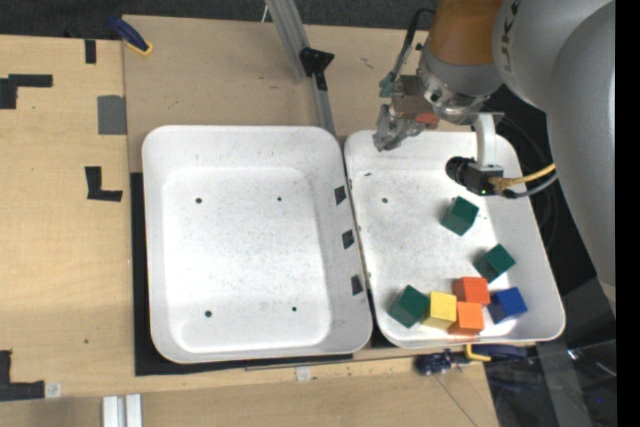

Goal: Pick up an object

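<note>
Packed cubes at the right bin's (535, 310) near edge — green cube (408, 305), yellow cube (442, 306), two orange, one blue — touch each other; risk is the pincer wedging or dragging neighbours. Teal cube (461, 215) mid-bin sits apart, the safer target. Pincer (391, 133) hovers over the far rim, cannot tell if released or clenched; rim strike possible on descent.

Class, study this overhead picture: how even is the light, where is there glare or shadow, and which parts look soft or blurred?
Camera view: light even and diffuse; the left bin shows bright without harsh glare; soft shadows beside the blocks; the gripper looks slightly soft; the orange band carries a mild sheen.
</note>
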### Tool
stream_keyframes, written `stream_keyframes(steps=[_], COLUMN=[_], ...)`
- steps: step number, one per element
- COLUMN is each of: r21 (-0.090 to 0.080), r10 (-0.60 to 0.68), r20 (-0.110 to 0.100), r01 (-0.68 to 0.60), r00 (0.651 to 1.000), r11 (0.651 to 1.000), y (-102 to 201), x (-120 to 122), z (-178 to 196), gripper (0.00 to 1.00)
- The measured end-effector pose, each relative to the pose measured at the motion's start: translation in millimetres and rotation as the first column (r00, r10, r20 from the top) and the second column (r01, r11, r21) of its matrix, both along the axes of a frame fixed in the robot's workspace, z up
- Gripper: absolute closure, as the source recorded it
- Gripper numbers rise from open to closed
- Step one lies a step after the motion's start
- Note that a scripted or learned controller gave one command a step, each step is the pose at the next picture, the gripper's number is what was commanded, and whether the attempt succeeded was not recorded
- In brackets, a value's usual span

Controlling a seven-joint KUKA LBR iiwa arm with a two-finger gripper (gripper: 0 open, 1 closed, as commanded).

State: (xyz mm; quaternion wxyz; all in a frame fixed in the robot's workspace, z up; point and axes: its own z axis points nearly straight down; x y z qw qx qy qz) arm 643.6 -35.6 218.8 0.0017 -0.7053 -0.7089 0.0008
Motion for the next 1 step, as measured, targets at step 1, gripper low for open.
stream_keyframes(steps=[1], r21=[0.001], r10=[0.002], r20=[0.001], r01=[-0.002], r00=[1.000], r11=[1.000], y=[60.5], x=[-21.6], z=[6.7], gripper=[1.00])
